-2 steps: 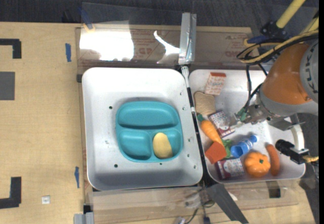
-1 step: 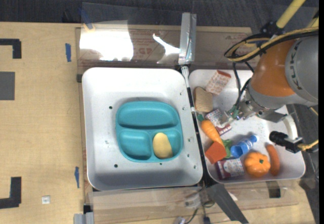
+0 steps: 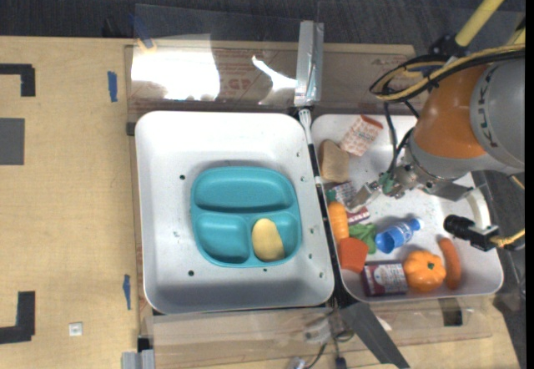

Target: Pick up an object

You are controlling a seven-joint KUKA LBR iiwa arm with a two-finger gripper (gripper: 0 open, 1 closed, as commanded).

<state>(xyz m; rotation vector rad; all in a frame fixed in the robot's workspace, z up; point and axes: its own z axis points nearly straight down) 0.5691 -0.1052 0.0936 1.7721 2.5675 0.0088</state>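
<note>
The right white bin (image 3: 488,275) holds the loose objects. Taking the small blue plastic bottle (image 3: 395,235) near that bin's middle as the landmark: a green leafy plastic piece (image 3: 362,233) lies just to its left, and left of that an orange carrot-shaped toy (image 3: 338,219) rests against the bin's left wall. Below and left of the bottle sits a red block (image 3: 352,255), with a dark red can lying on its side (image 3: 385,278) directly below the bottle. A round orange pumpkin-like toy (image 3: 424,270) lies below and right of the bottle, touching the can's end, and a reddish sausage-shaped toy (image 3: 451,262) lies just beyond it. Above and left of the bottle are a brown paper-like piece (image 3: 335,161) and, farther up, a white packet with red print (image 3: 361,135).

The end effector (image 3: 385,184) hangs above the bottle, over a small metallic-looking item (image 3: 364,194); its tip is too small and cluttered to tell whether it is spread or pressed together.

Well left of the bottle, the left white bin (image 3: 167,159) carries a teal three-compartment tray (image 3: 242,213), with a yellow potato-shaped toy (image 3: 268,240) in the tray's lower right compartment. Both bins rest on the wooden surface (image 3: 58,217).
</note>
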